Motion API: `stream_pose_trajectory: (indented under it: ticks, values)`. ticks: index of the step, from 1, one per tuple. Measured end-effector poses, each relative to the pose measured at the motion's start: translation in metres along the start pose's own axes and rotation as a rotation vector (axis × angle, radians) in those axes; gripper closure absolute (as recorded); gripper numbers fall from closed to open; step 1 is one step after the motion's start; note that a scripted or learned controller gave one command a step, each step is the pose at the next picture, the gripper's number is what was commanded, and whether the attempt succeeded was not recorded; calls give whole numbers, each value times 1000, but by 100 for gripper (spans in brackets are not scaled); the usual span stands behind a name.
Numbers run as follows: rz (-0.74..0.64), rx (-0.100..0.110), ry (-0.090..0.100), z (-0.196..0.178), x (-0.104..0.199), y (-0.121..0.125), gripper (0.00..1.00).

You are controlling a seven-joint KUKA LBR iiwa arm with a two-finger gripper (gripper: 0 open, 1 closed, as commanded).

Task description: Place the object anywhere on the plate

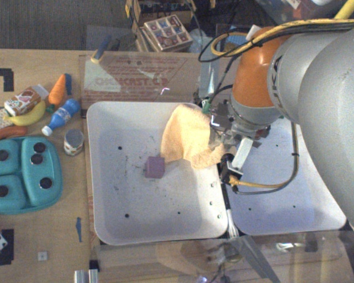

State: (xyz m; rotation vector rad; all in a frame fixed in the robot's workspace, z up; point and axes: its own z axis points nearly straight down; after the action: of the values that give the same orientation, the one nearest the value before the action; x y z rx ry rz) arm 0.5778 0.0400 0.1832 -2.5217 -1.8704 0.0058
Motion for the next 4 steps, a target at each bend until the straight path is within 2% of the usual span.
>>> stream_pose_trajectory:
  ticks: [1, 2, 3, 4]
  values:
    - [12, 0, -1, 1, -37, 57, 100]
    - [-73, -1, -1, 16, -124, 122, 100]
    - [-147, 2, 0, 2, -49, 26, 100]
    - [-114, -1, -1, -29, 5, -7, 100]
